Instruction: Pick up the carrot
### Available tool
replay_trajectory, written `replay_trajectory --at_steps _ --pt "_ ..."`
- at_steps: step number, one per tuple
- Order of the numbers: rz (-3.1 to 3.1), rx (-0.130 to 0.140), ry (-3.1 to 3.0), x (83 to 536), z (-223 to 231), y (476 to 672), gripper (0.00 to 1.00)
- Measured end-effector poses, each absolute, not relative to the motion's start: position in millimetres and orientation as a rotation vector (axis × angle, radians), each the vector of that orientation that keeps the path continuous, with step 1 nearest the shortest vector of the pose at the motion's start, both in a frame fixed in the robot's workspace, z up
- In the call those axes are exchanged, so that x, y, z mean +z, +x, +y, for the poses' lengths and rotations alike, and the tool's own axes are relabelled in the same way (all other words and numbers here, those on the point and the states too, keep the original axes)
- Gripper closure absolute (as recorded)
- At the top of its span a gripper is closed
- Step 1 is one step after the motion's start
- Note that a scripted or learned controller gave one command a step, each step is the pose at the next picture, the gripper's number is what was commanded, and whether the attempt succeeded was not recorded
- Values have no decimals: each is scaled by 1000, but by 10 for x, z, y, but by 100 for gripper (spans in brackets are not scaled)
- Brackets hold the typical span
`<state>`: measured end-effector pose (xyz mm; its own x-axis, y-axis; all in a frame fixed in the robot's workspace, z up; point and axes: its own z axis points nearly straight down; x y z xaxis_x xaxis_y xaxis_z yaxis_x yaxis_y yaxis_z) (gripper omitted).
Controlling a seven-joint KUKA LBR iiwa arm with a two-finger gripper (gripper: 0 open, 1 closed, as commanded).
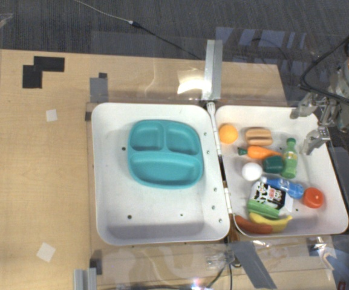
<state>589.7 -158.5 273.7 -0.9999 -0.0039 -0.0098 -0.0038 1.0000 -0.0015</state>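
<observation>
The gripper [317,123] hangs with fingers spread, so it should drop toward eight o'clock onto the carrot [260,152], clear of the green bottle [290,159].

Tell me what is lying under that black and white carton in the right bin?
The carton rests on a yellow banana and something green, with a reddish piece along the bin's front edge. A blue bottle lies beside it. Whatever is directly beneath is covered.
</observation>
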Motion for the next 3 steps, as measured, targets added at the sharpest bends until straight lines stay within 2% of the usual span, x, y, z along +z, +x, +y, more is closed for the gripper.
replay_trajectory --at_steps 1,2,3 --pt "3119 4 -367 952 -1223 6548 0" --pt "3130 -1 -5 889 -934 6292 0" --pt "3118 -3 -16 1033 -917 6327 100"
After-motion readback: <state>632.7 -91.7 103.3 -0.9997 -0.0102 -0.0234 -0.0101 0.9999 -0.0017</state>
